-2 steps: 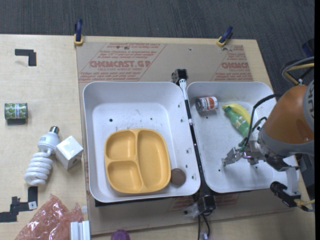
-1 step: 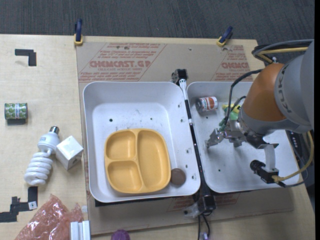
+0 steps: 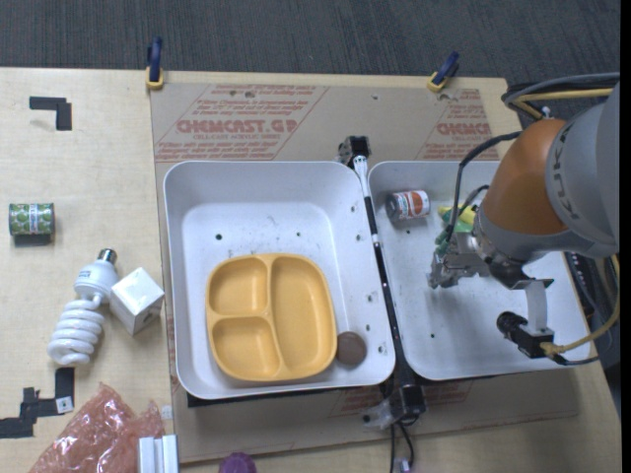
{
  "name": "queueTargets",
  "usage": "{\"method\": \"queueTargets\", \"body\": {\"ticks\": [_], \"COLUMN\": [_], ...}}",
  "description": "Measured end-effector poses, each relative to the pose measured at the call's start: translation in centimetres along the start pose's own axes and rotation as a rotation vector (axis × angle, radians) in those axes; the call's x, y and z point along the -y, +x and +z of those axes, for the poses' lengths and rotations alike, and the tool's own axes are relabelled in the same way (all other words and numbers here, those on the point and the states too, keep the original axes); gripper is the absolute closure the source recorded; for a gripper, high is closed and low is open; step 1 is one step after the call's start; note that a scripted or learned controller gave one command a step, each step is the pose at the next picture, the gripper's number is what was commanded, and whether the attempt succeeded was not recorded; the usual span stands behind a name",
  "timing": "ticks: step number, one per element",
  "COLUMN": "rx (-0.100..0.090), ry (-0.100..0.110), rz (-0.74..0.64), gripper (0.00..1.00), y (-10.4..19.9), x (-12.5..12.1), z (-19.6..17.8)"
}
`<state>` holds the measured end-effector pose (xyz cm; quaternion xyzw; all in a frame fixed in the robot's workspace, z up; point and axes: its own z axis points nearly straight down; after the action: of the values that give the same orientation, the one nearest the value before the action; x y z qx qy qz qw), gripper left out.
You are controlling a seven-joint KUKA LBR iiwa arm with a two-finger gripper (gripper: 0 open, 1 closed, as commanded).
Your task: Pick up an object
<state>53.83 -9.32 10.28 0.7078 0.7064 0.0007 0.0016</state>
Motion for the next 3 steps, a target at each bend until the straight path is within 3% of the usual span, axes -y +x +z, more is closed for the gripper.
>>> {"method": "queueTargets", "body": {"ticks": [1, 2, 3], "rx": [0.000, 0.001, 0.000], "ry": [0.000, -0.001, 0.003], "rz": [0.000, 0.001, -0.005], "gripper": [0.00, 1.00, 1.00], "y": [0.0, -0.1, -5.2], "x": [0.0, -0.1, -8.9], "z": [0.0, -1.0, 1.1]}}
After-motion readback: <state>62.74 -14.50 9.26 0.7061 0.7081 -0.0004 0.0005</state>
